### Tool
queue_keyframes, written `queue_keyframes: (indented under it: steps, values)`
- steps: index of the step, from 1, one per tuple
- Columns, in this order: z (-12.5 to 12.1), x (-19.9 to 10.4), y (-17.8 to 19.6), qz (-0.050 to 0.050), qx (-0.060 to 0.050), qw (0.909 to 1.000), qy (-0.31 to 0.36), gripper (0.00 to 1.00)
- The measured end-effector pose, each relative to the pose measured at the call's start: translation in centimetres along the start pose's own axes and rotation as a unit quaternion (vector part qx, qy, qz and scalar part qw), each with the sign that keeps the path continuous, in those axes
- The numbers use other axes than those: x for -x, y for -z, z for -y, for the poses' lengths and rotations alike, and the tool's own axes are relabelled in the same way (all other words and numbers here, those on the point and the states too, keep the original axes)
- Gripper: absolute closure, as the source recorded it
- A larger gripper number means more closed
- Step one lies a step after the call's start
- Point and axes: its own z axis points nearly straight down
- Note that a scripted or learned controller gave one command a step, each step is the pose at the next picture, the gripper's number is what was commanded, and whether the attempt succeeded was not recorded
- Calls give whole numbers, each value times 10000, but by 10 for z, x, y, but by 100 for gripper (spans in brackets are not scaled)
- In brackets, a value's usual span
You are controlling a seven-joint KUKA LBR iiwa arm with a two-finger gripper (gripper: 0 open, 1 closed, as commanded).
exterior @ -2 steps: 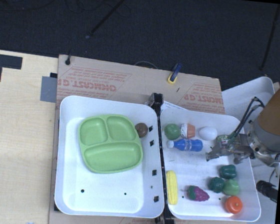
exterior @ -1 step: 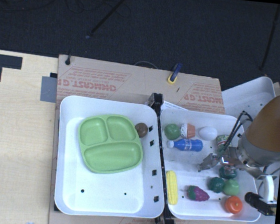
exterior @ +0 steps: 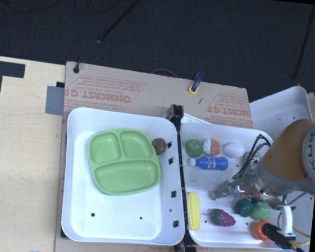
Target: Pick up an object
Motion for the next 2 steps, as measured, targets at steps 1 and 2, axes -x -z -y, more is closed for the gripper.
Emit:
queue_keyframes:
  steps: [1, 2]
  values:
    - [0, 2, 13, 6, 10, 10000, -27, 100]
    - [-7, 8, 71, 29, 47, 10000, -16, 100]
